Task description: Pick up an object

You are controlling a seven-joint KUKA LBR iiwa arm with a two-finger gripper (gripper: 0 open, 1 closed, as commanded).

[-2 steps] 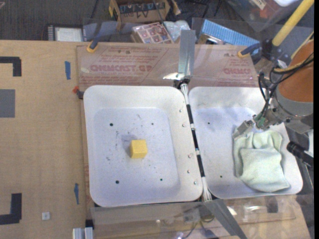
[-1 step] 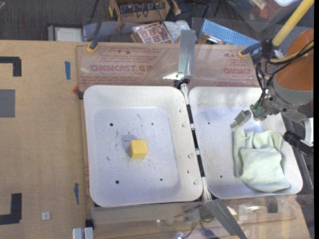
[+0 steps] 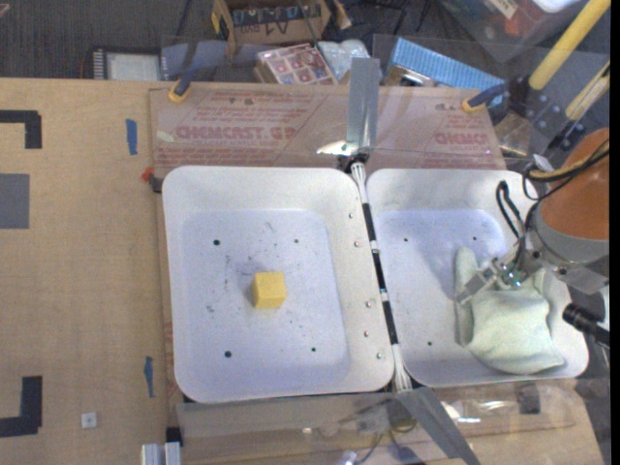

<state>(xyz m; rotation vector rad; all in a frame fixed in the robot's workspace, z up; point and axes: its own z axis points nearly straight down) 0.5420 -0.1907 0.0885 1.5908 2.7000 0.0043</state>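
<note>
We see even, soft light from above, fairly bright. The two white bins (image 3: 194, 260) look pale bluish with little glare. The yellow block (image 3: 269, 290) in the left bin throws only a faint shadow. Behind the bins, the clutter is dimmer. The whole picture is slightly grainy and soft.

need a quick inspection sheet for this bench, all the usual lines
surface: two white bins side by side, left bin, right bin, on a wooden bench
job's things: yellow block in the left bin; pale cloth in the right bin
clutter: nothing seen in the bins
grippers: gripper low at the cloth's top edge; jaws' state unclear
cables: black cable looping by the arm
surroundings: boxes and papers behind the bench
</note>
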